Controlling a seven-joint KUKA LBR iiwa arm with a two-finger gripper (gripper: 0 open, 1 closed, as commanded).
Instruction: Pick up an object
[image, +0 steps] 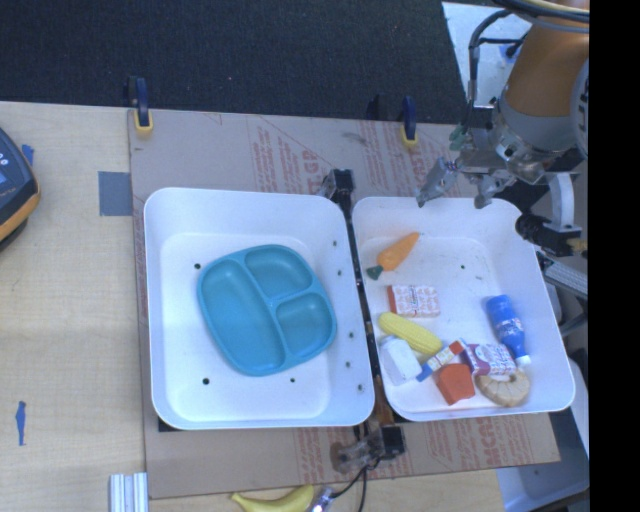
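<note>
With its fingers spread wide and empty above the right bin's (540, 290) far rim, the gripper (455, 190) should probably descend centred over the carrot (398, 251), lying near that bin's far-left corner.

A blue plate (267, 309) with three compartments lies in the left bin (160, 300). Under both bins lies a brown board (250, 150), held by two blue-and-yellow clamps (141, 104) at its far edge. A dark device (12, 185) sits at the bench's left edge. A banana (274, 498) lies at the near edge.
</note>
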